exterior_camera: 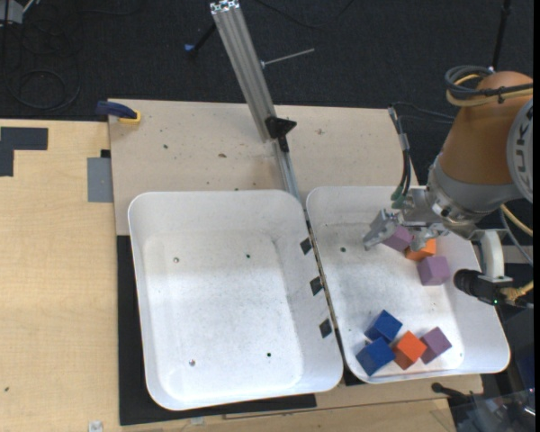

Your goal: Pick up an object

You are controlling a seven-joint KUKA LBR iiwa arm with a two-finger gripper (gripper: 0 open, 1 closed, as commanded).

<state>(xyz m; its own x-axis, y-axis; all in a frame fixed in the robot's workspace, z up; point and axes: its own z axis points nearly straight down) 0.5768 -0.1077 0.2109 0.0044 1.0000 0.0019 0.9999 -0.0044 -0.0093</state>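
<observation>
Right now the gripper [398, 233] sits low in the right bin [360, 207], apparently closing on a purple block [399, 238]; I cannot tell its spread. An orange block [421, 253] touching it could jam or tip the grasp.

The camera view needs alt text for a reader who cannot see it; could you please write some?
A grey and orange robot arm reaches from the right, its gripper low over the right bin, right beside a purple block and an orange block. More blue, orange and purple blocks cluster near that bin's front, with the left bin alongside.
</observation>
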